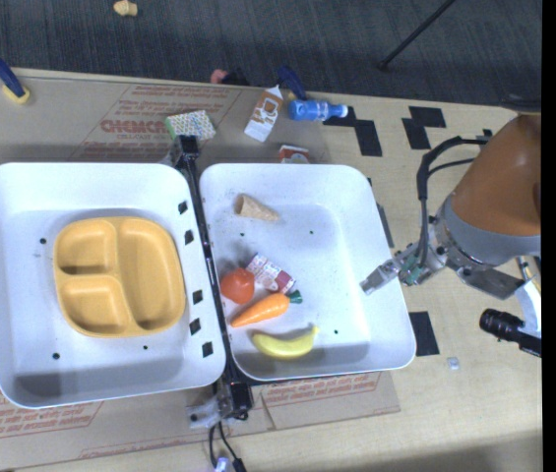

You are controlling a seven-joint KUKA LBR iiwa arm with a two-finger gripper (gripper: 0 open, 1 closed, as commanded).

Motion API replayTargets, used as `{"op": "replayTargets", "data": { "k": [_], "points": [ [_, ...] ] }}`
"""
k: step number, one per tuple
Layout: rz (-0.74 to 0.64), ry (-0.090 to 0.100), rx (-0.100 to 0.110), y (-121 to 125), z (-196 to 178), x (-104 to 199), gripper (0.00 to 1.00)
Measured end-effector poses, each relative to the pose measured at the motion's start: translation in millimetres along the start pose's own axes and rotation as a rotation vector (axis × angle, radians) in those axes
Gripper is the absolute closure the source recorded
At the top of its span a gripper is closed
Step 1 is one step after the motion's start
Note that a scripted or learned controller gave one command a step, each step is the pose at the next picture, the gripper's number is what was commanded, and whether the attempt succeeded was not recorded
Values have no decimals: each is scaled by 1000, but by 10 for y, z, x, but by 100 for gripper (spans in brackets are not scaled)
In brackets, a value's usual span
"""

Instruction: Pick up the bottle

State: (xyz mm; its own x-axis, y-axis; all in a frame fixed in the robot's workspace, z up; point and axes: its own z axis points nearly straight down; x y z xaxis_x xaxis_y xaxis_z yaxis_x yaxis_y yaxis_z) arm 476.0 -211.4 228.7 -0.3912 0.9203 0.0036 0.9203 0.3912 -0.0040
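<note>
A small blue bottle [315, 110] lies on its side on the cardboard behind the right bin [356, 190], outside both bins. My gripper [384, 274] hangs low over the right rim of the right bin, pointing left into it. It is well away from the bottle, toward the near right. The grey arm with its orange band [502, 190] comes in from the right edge. Nothing shows in the gripper.
The right bin holds a wedge-shaped cone [256, 207], a tomato [237, 285], a small red-and-white packet [272, 273], a carrot [261, 309] and a banana [284, 342]. A yellow divided plate [118, 274] lies in the left bin [12, 195]. A small carton [263, 115] lies beside the bottle.
</note>
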Motion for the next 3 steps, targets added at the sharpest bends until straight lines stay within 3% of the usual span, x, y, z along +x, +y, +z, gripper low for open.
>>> {"op": "replayTargets", "data": {
  "k": [2, 3],
  "points": [
    [429, -1, -1, 2, -21, 1, 100],
    [457, 0, -1, 148, 398, 341, 100]
  ]
}}
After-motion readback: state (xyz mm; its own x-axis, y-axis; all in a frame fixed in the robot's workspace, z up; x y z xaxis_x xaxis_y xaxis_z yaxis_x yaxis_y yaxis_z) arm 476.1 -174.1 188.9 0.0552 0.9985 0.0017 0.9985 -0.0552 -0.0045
